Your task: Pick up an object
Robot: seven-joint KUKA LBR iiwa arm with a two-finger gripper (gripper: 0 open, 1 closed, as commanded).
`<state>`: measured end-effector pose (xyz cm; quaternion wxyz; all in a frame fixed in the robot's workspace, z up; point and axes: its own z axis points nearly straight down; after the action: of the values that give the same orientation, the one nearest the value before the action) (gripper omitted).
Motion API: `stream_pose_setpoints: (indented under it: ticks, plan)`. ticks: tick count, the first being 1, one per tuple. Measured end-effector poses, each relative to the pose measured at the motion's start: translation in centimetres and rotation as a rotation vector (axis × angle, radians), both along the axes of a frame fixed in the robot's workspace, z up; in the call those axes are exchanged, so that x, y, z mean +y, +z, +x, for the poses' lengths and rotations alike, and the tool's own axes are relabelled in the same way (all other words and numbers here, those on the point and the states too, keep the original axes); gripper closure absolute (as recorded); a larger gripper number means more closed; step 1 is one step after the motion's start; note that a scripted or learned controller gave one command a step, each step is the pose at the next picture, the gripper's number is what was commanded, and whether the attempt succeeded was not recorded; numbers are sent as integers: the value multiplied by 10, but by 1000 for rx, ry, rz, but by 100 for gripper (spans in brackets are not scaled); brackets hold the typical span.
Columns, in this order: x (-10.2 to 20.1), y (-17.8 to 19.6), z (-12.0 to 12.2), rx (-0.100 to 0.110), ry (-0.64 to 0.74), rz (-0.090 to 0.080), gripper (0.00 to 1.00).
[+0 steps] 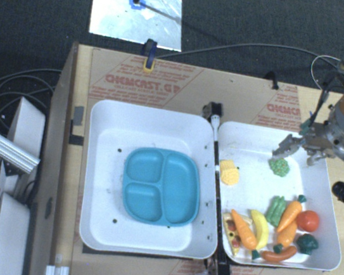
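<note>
Green and knobbly, a broccoli piece (278, 167) lies at twelve o'clock in the right bin (334, 254) — just below the tool (303, 149), whose fingers are spread open and empty. A descent slightly off-centre could nudge it aside — nothing grasped.

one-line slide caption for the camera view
Arm's hand hovers above a green toy in the right bin; blue tray in the left bin.
</note>
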<state>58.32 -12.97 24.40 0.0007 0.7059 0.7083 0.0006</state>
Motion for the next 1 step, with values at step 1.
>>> stream_pose_setpoints:
  ticks: [1]
  plan:
    - [-54,-145,-39,3,-4,0,0]
